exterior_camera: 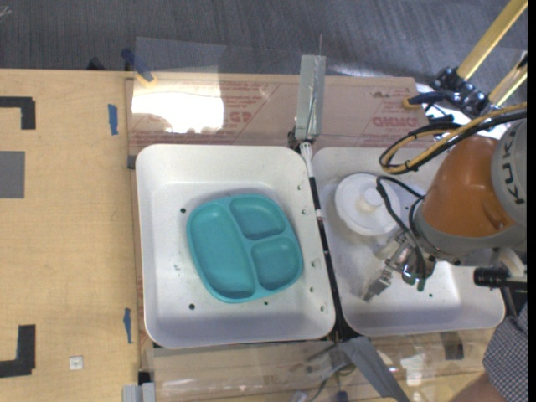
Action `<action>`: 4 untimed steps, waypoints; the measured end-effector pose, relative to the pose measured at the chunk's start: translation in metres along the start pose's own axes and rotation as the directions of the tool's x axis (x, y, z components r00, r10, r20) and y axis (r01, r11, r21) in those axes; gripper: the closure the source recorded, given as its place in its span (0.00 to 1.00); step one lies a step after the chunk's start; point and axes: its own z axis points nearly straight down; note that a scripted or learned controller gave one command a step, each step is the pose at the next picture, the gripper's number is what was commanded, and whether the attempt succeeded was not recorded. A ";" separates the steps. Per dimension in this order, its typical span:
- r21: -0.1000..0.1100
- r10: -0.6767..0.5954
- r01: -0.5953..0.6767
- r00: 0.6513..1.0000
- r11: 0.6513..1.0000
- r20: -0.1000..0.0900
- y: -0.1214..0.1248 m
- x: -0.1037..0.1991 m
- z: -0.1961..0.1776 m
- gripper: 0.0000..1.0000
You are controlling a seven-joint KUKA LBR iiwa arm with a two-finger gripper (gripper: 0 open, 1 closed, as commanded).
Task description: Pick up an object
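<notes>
the arm [469, 195] reaches in from the right and hangs over the right bin [477, 308], so its gripper [387, 276] points down and left toward the bin floor. whether it is spread or pressed together i cannot tell; nothing shows in its grasp. a white lid [365, 203] lies flat just behind it, the nearest thing to take. the teal tray [243, 245] sits centred in the left bin [159, 224], well apart, likely too wide to pinch.
</notes>
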 end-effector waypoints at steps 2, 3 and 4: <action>-0.005 0.265 -0.265 0.964 0.964 0.009 0.015 -0.011 -0.009 1.00; -0.004 0.264 -0.264 0.965 0.965 0.007 0.016 -0.010 -0.008 0.00; -0.003 0.265 -0.265 0.964 0.964 0.007 0.015 -0.010 -0.008 0.00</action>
